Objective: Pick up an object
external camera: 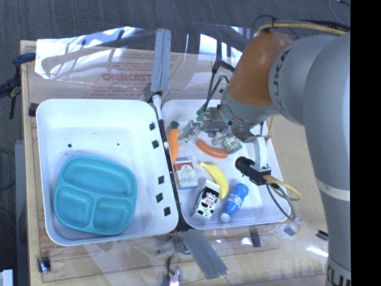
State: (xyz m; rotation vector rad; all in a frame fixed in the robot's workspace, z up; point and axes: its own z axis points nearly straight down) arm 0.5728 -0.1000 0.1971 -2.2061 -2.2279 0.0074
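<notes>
My gripper (199, 128) hangs low over the far part of the right bin (271, 159), under the grey arm with its orange band. Just left of it stands an orange carrot (173, 143). An orange-red sausage (212, 149) lies just below it. A green and white packet (231, 142) is partly hidden under the wrist. Nearer the front lie a yellow banana (215, 176), a small white carton with a picture (186, 173), a black-and-white cow-print carton (208, 199) and a blue bottle (234, 200). I see nothing lifted by the gripper.
The left bin (89, 121) holds a turquoise divided plate (94, 194). A ridge with black clips (162, 159) separates the two bins. A black fitting with a yellow cable (253, 168) hangs from the arm over the right bin.
</notes>
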